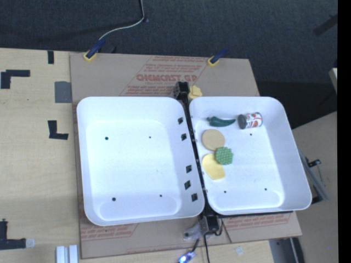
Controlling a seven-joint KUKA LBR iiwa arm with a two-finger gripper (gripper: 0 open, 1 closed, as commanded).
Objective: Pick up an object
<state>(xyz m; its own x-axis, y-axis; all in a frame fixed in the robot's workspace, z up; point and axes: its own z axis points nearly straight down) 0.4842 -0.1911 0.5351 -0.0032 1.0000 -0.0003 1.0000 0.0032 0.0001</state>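
The right bin [274,196] holds several small objects near its left side. A dark green pepper-shaped piece [221,121] lies at the back, next to a small red-and-white can [249,120] on its side. Below them rests a tan round disc [213,139]. A green bumpy ball [224,156] touches a yellow lemon-like piece [214,167] just in front of it.
The left bin [131,158] sits beside the right one, joined along a black-clipped seam [190,158]. Both rest on a cardboard sheet [159,73] held by blue-and-yellow clamps [94,49] on a wooden bench.
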